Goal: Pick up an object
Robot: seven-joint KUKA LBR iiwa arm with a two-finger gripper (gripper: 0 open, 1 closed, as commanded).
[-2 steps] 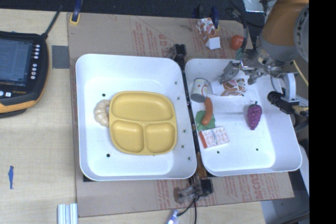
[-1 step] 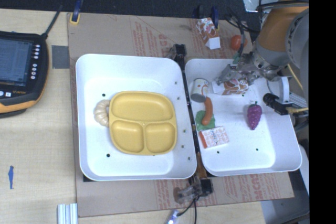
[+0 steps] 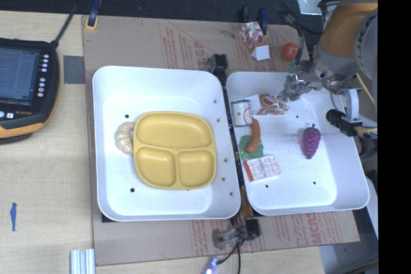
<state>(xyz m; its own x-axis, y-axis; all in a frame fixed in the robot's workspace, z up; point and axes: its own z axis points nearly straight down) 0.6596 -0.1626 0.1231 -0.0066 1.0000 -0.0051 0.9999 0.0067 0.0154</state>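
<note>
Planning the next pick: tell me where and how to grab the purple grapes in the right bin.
Grip the grapes across the wide middle, coming straight down from above. The bunch lies flat and alone on the bin floor, long axis running toward the far wall, so set the fingers on its left and right flanks. The pincer sits near the bin's far edge; nothing seems to crowd the grapes.

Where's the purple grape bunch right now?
The purple grape bunch lies in the right bin, toward its right side, apart from the sausage to its left and below the end effector.
</note>
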